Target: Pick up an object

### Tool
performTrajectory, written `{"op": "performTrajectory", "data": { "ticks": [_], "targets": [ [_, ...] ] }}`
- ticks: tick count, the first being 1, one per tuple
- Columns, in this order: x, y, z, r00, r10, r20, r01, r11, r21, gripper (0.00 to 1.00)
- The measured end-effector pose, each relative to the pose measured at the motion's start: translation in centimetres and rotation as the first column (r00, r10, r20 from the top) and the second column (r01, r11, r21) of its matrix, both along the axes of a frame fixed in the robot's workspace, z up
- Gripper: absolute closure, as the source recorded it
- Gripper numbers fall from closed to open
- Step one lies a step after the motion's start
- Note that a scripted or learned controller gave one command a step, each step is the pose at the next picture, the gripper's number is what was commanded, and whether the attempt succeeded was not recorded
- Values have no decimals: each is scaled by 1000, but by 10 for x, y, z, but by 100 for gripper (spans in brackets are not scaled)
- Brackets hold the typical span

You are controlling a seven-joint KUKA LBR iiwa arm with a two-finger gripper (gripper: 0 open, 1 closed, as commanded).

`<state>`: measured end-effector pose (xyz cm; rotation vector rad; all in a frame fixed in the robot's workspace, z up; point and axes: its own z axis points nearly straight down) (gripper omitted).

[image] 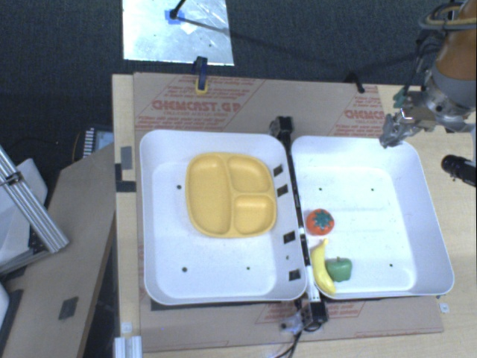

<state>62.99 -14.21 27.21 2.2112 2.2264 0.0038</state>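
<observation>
While the arm hangs high over the far right corner of the right bin, nothing has been taken up yet, folks. Its gripper sits just above the bin's back rim, and at this size and angle I cannot tell how it is set; nothing shows beneath it. The candidates are bunched at the opposite end of that bin, against the wall it shares with the left bin: a red tomato, and nearer the front a yellow banana with a small green pepper-like toy touching its side. They look as though they slid and settled against that divider, which could make a clean grab awkward, since the wall crowds one side. Over in the left bin a yellow divided plate lies flat in the middle, well apart from the toys. My call: the tomato stands alone, so it is the easiest target, and the arm must cross the bin to reach it.
</observation>
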Motion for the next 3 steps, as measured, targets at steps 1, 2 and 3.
{"op": "performTrajectory", "data": {
  "ticks": [1, 2, 3],
  "targets": [
    [-5, 63, -4, 1000, 3, -3, -3, 1000, 2, 100],
    [-15, 113, -17, 1000, 2, -4, -2, 1000, 2, 100],
    [-11, 158, -29, 1000, 2, -4, -2, 1000, 2, 100]
  ]
}}
